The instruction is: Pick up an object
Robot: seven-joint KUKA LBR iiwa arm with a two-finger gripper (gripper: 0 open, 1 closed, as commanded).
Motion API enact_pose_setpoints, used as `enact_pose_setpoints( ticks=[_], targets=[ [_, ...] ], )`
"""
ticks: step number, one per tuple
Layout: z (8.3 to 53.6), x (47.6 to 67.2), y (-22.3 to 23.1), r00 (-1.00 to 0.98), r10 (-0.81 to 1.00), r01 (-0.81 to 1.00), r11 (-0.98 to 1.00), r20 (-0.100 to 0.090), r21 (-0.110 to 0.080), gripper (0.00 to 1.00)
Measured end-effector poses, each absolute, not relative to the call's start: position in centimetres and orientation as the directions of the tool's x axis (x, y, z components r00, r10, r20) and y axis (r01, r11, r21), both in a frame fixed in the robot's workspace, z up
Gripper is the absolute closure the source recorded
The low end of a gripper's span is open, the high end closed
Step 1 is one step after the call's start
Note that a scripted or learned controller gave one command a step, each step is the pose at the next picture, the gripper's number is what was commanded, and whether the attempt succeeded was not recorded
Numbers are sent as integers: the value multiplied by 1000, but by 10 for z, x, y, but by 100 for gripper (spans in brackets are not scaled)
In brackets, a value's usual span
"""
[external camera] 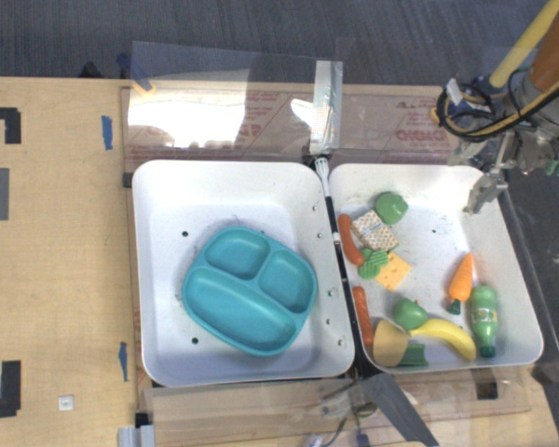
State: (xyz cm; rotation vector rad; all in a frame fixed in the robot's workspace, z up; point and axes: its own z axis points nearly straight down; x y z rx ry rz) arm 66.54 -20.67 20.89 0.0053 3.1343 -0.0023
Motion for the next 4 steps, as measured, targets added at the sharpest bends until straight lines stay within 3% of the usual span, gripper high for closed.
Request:
enact_pose_setpoints(
  ticks=[1, 2, 3, 4],
  targets=[
    [100, 646, -222, -999, -40, -40, 999, -13, -4, 0],
    [88, 555, -225, -1000, -27, -27, 1000, -9, -3, 0],
    [102, 560, -224, -999, -30, -30, 1000, -25, -9, 100],
    [101, 560, -223, -999, -30, -30, 1000, -24, -8, 0]
  ],
)
